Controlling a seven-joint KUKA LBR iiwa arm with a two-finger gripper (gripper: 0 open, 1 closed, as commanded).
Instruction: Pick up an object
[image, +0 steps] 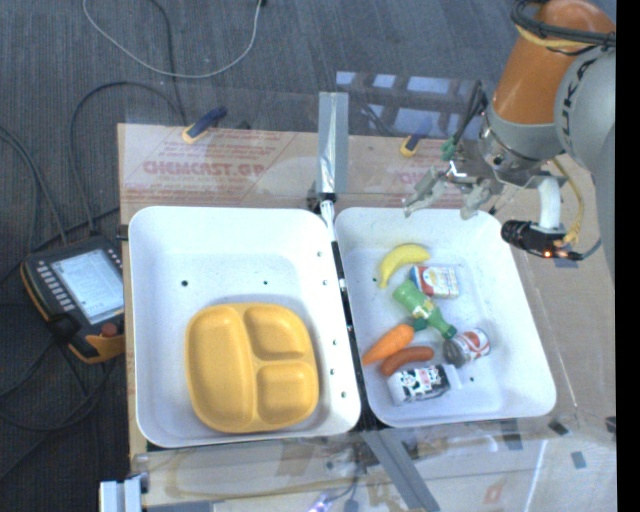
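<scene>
The right bin (520, 330) holds several small items: a yellow banana (401, 261), a small carton with a red label (440, 281), a green bottle (422, 307), an orange carrot (386, 343), a red sausage (407, 360), a red and white can (470, 344) and a black and white carton (418, 383). My gripper (446, 197) hangs above the bin's far edge, up and right of the banana. Its two fingers are spread apart with nothing between them.
The left bin (160, 250) holds a yellow compartment tray (253, 365). A metal bar (330, 150) rises at the divider between the bins. A teach pendant (80, 300) lies left of the bench. Clamps (203, 123) sit on the back board.
</scene>
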